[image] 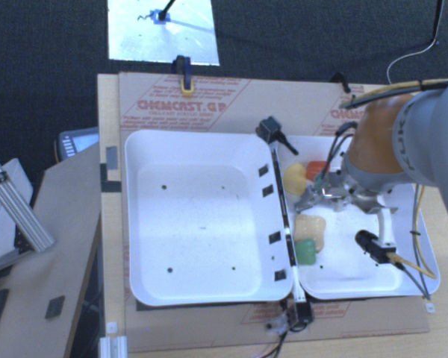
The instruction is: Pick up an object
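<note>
In the right bin (pixel 411 274) several small objects lie along its left side. A yellow piece (pixel 294 176) and an orange-red piece (pixel 316 169) sit at the back. A pale cream block (pixel 310 227) lies nearer the front, with a green piece (pixel 305 252) touching its front edge. My gripper (pixel 319 197) hangs low over the bin, between the orange-red piece and the cream block and just above the block's back edge. Nothing can be seen held in it. The grey arm with its orange band (pixel 373 136) covers the bin's back right part.
The left bin (pixel 138 200) stands beside the right one, with a black-clipped divider (pixel 278 215) between them. A black clamp (pixel 269 130) sits at the divider's back end. Both bins rest on a cardboard sheet (pixel 209 103) with a yellow clip (pixel 187 88) on its back edge.
</note>
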Controlling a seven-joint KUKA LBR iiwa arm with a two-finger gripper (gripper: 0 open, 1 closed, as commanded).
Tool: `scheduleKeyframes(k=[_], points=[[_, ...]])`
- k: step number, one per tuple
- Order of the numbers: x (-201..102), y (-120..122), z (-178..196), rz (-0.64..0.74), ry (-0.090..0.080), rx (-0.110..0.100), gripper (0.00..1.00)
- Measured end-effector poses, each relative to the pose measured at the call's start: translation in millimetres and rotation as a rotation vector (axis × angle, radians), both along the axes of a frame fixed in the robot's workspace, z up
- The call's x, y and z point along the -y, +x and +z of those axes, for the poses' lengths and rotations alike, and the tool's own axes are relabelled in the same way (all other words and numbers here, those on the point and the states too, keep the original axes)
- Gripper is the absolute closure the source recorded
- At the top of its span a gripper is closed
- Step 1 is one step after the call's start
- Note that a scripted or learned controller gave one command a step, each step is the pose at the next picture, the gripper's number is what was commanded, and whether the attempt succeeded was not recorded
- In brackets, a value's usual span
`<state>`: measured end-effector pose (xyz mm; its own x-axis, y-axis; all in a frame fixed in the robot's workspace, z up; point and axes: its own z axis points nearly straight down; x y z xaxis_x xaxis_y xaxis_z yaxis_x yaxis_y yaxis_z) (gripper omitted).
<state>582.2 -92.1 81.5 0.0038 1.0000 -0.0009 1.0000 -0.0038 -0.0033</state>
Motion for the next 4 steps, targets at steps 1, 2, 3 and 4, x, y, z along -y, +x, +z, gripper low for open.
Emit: scheduleKeyframes(k=[1,2,3,4], points=[[2,8,3,0.005,0.000,0.006,0.00],[30,36,4,0.004,-0.001,0.008,0.00],[41,89,5,0.009,-0.001,0.011,0.00],[40,89,15,0.011,-0.001,0.011,1.00]])
